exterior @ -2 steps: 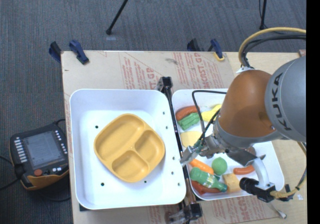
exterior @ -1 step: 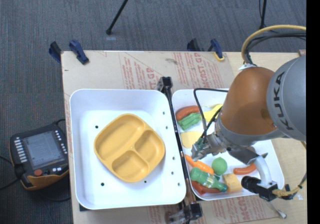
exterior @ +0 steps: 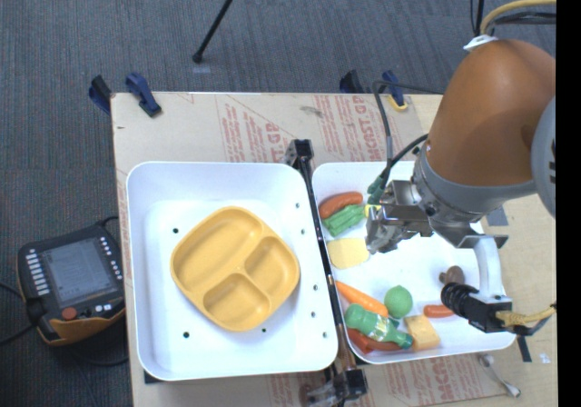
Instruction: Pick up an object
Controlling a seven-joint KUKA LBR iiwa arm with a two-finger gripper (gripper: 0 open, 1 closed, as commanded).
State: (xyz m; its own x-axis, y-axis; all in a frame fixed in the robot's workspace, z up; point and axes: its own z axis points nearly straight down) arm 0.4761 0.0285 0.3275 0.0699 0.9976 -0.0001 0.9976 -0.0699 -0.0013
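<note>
My gripper [exterior: 381, 234] hangs over the upper left part of the right bin [exterior: 399, 169], under the large orange wrist band. Just below and left of it lies a pale yellow cheese-like piece [exterior: 348, 253]. A green piece [exterior: 343, 222] and a red sausage [exterior: 341, 203] lie to its left. Lower in the bin I see a carrot [exterior: 359, 294], a green ball [exterior: 398, 300], a green bottle-shaped toy [exterior: 372, 321], a yellow block [exterior: 422, 332] and a small red piece [exterior: 438, 311]. I see nothing between the fingers.
The left bin [exterior: 145, 214] holds a yellow divided plate [exterior: 234, 267]. A black divider bar [exterior: 318, 233] runs between the bins. A black fitting with a cable [exterior: 472, 303] sits at the right bin's lower right. A pendant [exterior: 68, 282] lies left of the bench.
</note>
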